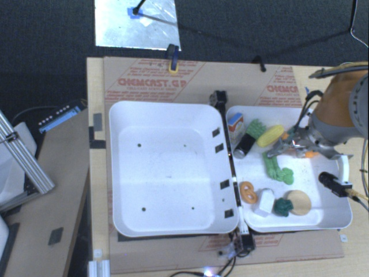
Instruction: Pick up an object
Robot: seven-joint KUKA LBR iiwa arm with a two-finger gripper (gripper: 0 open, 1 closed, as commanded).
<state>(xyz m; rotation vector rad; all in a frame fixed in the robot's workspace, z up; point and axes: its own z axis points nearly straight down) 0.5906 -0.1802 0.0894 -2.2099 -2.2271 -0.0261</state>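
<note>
The right bin (337, 215) holds several small objects. A yellow banana-shaped toy (270, 135) lies near its back, beside a light green toy (254, 126) and a black cylinder (243, 146). A green knobby piece (277, 169) lies in the middle. My gripper (288, 146) hangs low over the bin just right of the yellow toy and above the green knobby piece, with the grey and orange arm (343, 108) behind it. I see nothing clearly held.
Near the front of the right bin lie an orange pretzel shape (248, 192), a white block (265, 202), a dark green lump (282, 206) and a tan disc (299, 202). A small box (234, 121) stands at its back left corner. The left bin (124, 117) adjoins it.
</note>
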